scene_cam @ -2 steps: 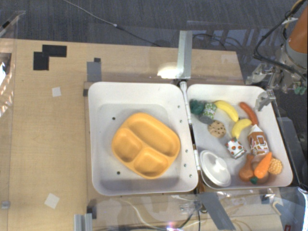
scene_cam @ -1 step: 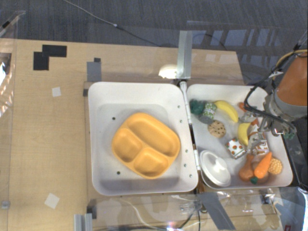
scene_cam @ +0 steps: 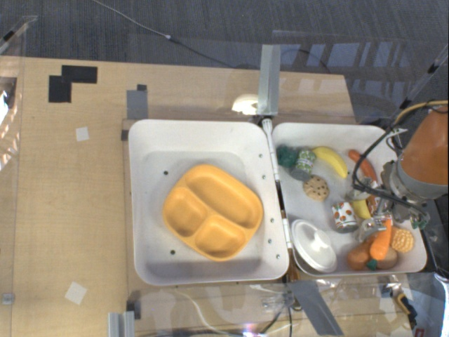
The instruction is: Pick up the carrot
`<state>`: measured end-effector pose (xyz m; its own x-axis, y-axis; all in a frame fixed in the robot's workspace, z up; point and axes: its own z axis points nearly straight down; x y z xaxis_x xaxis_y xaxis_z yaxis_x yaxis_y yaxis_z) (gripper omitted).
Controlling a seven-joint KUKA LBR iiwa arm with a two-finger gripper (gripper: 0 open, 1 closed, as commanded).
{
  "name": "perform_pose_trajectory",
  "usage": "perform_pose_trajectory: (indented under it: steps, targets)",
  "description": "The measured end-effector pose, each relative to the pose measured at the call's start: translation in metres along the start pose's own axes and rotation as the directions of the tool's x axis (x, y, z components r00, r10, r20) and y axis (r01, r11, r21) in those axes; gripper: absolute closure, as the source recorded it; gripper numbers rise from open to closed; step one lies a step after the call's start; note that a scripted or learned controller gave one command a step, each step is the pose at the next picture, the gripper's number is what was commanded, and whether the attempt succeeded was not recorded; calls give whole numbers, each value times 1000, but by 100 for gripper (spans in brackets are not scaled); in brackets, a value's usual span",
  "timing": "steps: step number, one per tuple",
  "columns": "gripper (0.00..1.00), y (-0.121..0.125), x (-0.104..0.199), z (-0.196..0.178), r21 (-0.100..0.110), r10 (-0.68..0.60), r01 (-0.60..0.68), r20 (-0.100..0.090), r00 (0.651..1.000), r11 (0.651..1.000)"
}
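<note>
Gripper (scene_cam: 381, 220) seen low over the right bin (scene_cam: 330, 133), largely masked by wrist hardware and black cables; whether anything is pinched cannot be told. Carrot (scene_cam: 381, 243) lies directly beneath it, near the bin's front right corner, upper end hidden under the tool, green tip at its lower end. Crowded around it, hard to separate: one waffle-textured biscuit (scene_cam: 403, 240), one brownish round item (scene_cam: 358, 257). Further out: one white bowl (scene_cam: 313, 245), one patterned cup (scene_cam: 344, 215), one chip cookie (scene_cam: 316, 187), one banana (scene_cam: 330, 160), one broccoli piece (scene_cam: 297, 159). One orange-red item (scene_cam: 363, 164) partly cut off by cables. Left bin (scene_cam: 147, 258) holds one yellow three-compartment plate (scene_cam: 212, 210).
</note>
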<state>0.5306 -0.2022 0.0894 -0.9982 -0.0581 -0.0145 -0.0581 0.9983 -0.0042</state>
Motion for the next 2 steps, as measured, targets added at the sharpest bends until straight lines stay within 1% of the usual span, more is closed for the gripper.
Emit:
perform_pose_trajectory:
  steps: [1,2]
  targets:
    - [0,32,29,-2,2,118,-118,6,993,993]
    - [0,47,34,-2,4,101,-101,7,995,995]
